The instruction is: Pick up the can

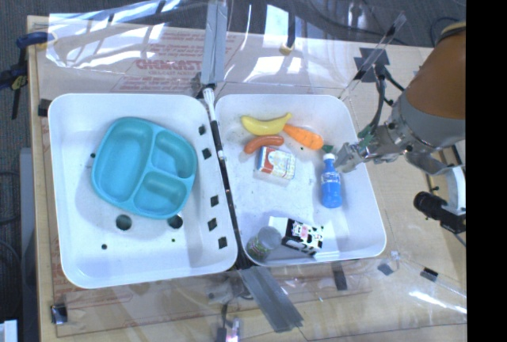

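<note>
arm: grey with orange band, comes in from the right, wrist over the right bin's right rim
gripper (346, 157): low by the right wall of the right bin (366, 206), tip just beside the cap of the blue bottle (331, 183); nothing seen between the fingers
jaws: too small and blurred, cannot tell if spread or pressed together
can (264, 241): lying at the front edge of the right bin, silvery end facing up, just left of the black-and-white carton (304, 236); well apart from the gripper
right bin, rest: yellow banana (264, 123) at the back, orange carrot (304, 137) right of it, red sausage (263, 144) below the banana, small red-and-white box (275, 165) in the middle
left bin (71, 237): teal divided plate (144, 167) tilted toward the middle
</note>
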### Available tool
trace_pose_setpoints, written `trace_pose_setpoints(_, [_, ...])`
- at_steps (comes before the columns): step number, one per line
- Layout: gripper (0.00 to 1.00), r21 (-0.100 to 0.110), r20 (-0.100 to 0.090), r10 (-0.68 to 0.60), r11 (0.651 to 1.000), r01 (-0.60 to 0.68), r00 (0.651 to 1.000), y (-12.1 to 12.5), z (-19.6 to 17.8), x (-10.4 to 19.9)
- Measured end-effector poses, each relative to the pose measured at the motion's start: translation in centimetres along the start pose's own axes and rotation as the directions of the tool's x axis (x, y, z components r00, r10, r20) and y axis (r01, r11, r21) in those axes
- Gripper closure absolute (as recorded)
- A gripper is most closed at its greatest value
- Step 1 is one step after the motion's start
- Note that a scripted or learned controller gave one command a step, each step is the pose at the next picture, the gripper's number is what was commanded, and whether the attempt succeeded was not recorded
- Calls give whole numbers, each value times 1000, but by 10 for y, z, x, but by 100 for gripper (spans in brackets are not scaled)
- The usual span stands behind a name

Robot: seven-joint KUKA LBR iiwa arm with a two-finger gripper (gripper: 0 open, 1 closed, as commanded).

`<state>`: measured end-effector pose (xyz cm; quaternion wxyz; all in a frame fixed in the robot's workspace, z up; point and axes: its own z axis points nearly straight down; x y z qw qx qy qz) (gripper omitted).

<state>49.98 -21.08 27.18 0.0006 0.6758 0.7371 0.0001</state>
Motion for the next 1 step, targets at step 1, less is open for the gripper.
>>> trace_pose_setpoints(1, [100,6,-2,173,985,-173,985,-11,170,54])
